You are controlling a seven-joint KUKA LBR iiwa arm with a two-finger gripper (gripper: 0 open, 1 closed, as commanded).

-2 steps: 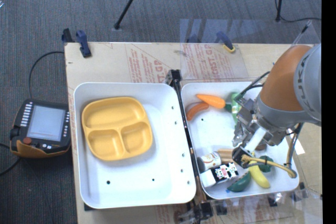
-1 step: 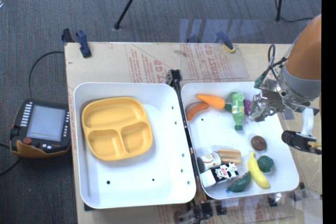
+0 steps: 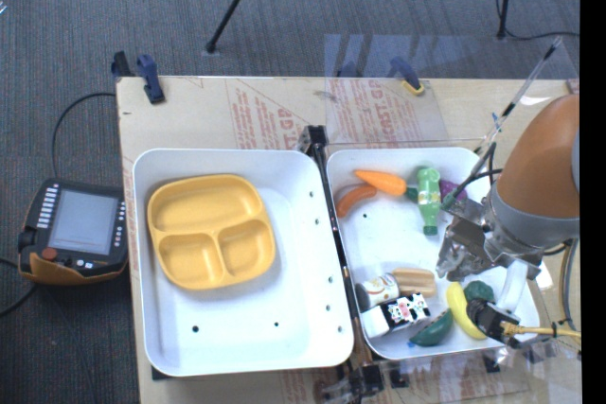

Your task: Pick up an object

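Over the right bin's (image 3: pixel 398 156) far-right edge, the hand (image 3: pixel 461 253) hovers — grip indiscernible — beside the banana (image 3: pixel 462 309).

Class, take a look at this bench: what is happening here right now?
A robot arm reaches in from the right, its gripper low over the right bin, among toy foods such as a carrot, a green bottle and a banana. The left bin holds a yellow divided tray.
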